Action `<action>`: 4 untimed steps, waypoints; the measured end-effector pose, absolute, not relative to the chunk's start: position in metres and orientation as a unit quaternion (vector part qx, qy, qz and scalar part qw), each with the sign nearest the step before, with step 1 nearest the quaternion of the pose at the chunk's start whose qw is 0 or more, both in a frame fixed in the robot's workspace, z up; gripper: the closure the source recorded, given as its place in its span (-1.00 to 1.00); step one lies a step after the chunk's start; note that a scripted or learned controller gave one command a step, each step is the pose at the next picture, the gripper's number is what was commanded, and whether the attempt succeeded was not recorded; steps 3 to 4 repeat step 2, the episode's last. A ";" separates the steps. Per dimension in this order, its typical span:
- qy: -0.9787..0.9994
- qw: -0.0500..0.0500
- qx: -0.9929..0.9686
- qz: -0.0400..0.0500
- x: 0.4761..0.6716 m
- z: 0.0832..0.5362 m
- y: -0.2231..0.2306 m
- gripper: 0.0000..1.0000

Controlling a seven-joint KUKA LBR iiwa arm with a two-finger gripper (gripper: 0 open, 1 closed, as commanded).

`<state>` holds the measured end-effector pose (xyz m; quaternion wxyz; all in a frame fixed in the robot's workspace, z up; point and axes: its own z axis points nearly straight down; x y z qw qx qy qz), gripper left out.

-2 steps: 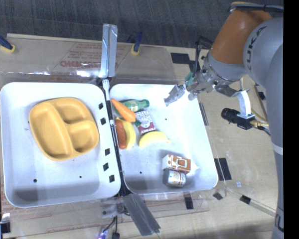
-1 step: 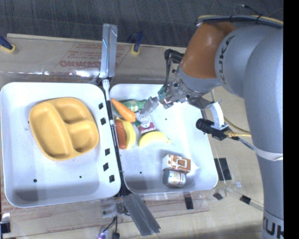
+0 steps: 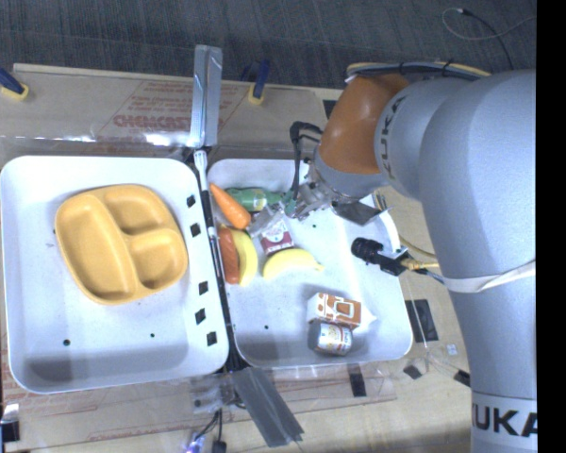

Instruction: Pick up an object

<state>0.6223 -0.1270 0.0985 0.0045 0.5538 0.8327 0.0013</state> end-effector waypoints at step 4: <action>0.826 0.000 0.564 -0.001 0.588 0.208 -0.063 1.00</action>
